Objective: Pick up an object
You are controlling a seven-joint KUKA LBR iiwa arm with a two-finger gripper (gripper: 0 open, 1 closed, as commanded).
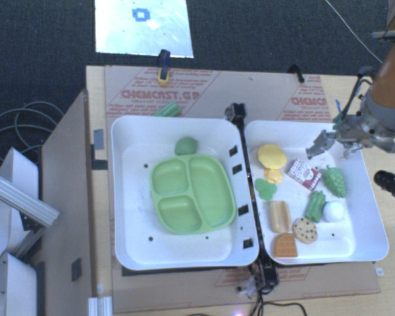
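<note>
The right bin (368,242) holds several toy foods: a yellow piece (272,155), a red and white carton (303,174), a leafy green vegetable (334,181), a green pickle (315,205), a white egg (333,210), a tan bun (279,216), a cookie (305,230) and an orange cracker (284,245). My gripper (334,149) hangs over the bin's far right part, just above the carton and the leafy vegetable. Its fingers are spread, with nothing between them.
The left bin (128,176) holds a green divided tray (192,193) and a round green object (185,146) behind it. Black clips run along the divider (245,176) between the bins. A black part (392,184) juts in at the right bin's edge.
</note>
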